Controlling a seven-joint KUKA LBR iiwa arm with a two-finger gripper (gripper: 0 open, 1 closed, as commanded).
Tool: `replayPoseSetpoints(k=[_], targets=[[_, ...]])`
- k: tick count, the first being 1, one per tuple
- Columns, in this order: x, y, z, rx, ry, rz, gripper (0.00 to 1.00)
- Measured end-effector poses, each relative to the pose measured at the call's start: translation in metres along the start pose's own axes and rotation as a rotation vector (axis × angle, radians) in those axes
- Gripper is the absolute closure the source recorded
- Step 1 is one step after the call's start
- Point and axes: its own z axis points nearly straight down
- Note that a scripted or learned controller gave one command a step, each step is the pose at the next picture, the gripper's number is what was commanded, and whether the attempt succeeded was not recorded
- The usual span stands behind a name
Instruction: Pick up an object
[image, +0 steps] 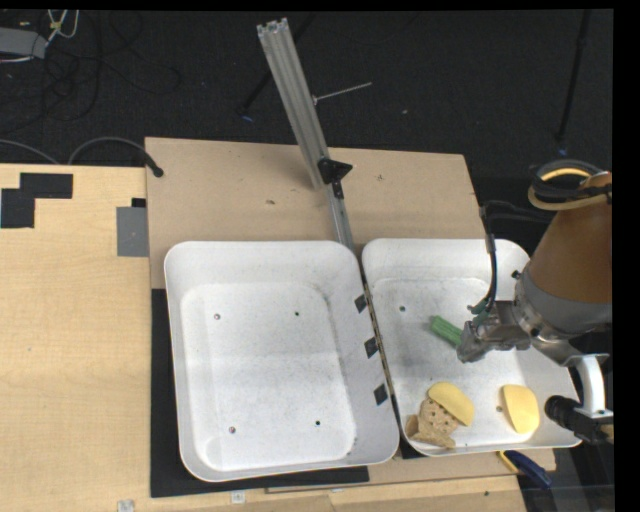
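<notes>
Right now my end effector (472, 343) sits low in the right shallow white bin (420, 265), touching the small green stick-shaped object (445, 328); whether its fingers are apart, I cannot tell

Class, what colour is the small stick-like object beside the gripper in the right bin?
Green, seen in the camera view.

Left shallow white bin (190, 300) bare throughout. Right white bin (420, 262): back open; green stick (445, 327), yellow pieces (452, 401) crowd front.
</notes>
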Motion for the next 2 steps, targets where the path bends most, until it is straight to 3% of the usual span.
replayPoseSetpoints(k=[1, 2], targets=[[0.0, -0.001, -0.063, -0.002, -0.001, 0.001, 1.0], [0.047, 0.021, -0.044, 0.006, 0.002, -0.002, 1.0]])
